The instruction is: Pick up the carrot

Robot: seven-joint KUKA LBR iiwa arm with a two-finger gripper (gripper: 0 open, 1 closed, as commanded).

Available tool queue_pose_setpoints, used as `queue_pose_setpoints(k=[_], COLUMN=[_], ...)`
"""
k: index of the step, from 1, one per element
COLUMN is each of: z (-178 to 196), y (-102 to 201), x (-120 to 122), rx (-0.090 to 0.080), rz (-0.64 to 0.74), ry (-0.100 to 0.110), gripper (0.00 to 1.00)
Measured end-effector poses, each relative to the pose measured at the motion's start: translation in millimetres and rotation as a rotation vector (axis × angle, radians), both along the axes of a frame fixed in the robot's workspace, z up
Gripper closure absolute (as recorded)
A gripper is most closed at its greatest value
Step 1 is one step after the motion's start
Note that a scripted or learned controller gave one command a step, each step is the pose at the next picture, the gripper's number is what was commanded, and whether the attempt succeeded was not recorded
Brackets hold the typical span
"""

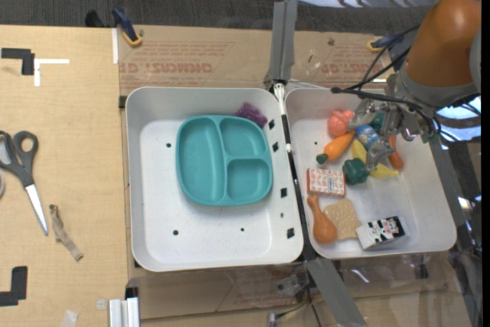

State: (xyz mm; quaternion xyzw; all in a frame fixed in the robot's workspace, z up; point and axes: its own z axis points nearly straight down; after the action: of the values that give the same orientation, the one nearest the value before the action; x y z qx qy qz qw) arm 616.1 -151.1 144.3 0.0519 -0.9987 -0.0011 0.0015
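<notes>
The carrot (339, 145), orange with a green stub at its lower-left end, lies tilted in the upper left part of the right bin (429, 237). My gripper (378, 140) hangs low over a cluster of toys just right of the carrot, with the orange band and grey wrist above it at the right. The gripper stands beside the carrot's thick end, and the view does not show the carrot between its tips. A blue toy (367, 135) lies partly under the gripper.
Around the carrot lie a salmon-coloured toy (341, 121), a green pepper (355, 170), a yellow piece (384, 173), a pink box (325, 181), a drumstick (322, 223), a cracker (344, 217) and a black-and-white carton (380, 232). The left bin holds a teal divided plate (226, 161) and a purple toy (251, 113).
</notes>
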Motion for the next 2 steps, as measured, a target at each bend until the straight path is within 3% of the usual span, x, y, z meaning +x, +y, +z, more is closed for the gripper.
queue_pose_setpoints(k=[1, 2], z=[-49.0, -41.8], y=[48.8, 49.5], x=[-18.5, -16.4], rx=[-0.001, -0.002], rz=[-0.085, -0.082], ry=[-0.008, -0.013], gripper=[0.0, 1.0])
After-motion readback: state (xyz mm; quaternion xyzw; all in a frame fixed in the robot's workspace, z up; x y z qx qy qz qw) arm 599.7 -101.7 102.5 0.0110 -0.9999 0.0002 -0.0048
